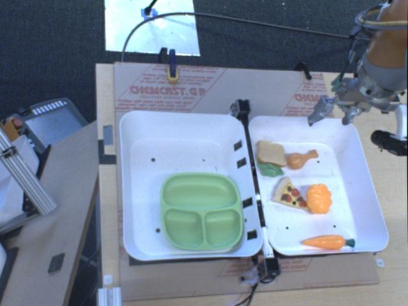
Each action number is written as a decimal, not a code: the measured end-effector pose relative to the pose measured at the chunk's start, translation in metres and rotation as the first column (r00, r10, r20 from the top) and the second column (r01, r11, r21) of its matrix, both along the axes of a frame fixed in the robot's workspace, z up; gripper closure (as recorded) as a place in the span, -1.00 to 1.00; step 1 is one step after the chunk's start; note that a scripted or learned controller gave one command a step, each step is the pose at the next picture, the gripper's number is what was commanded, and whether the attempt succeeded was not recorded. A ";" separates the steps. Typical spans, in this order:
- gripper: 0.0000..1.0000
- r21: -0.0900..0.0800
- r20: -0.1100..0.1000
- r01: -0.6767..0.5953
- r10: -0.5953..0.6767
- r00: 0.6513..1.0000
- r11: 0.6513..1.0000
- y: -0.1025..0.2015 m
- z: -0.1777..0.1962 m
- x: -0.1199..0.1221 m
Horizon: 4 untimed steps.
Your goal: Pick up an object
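Five toy foods in the right bin (363,164): sandwich (271,153), drumstick (301,159), pizza slice (290,194), pumpkin (319,198), carrot (327,241).

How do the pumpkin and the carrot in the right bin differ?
The pumpkin is round and ribbed; the carrot is long and tapered. The pumpkin touches the pizza slice; the carrot lies alone near the front wall. The carrot has a green tip; the pumpkin shows none. Both are orange toy foods.

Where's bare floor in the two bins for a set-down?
Left bin: bare floor above the green tray. Right bin: bare strip between pumpkin and right wall, and left of the carrot. Crowded: sandwich, drumstick, pizza cluster.
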State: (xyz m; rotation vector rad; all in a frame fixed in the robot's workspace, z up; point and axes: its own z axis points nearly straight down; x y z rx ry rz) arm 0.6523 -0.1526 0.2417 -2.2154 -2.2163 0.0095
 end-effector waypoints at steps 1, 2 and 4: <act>-1.00 -0.002 0.011 -0.002 0.002 1.000 1.000 0.000 0.007 0.002; -1.00 -0.002 0.009 -0.002 0.002 1.000 1.000 0.004 -0.035 -0.002; -1.00 -0.001 0.010 -0.005 0.005 1.000 1.000 0.007 -0.144 0.009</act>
